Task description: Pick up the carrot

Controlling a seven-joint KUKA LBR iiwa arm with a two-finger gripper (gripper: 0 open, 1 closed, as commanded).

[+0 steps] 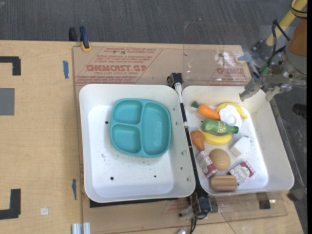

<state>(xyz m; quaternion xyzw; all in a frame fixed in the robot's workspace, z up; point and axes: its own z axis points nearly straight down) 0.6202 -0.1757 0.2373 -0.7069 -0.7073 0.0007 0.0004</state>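
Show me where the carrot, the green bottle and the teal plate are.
carrot (209,112): camera view, middle of its orange body.
green bottle (219,127): camera view, middle of its label.
teal plate (127,114): camera view, floor of its upper left compartment.

place: robot lab | cues: taped cardboard-covered bench (39,130), two white bins (97,179) clamped together mid-frame, toy food, grey carpet (146,9) along top

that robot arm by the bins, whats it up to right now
The arm is after the carrot, which lies at the far end of the right bin among other toy food, beside a green bottle and a banana. The gripper hangs above that bin's far right corner, apart from the carrot and holding nothing visible. The left bin holds a teal divided plate.
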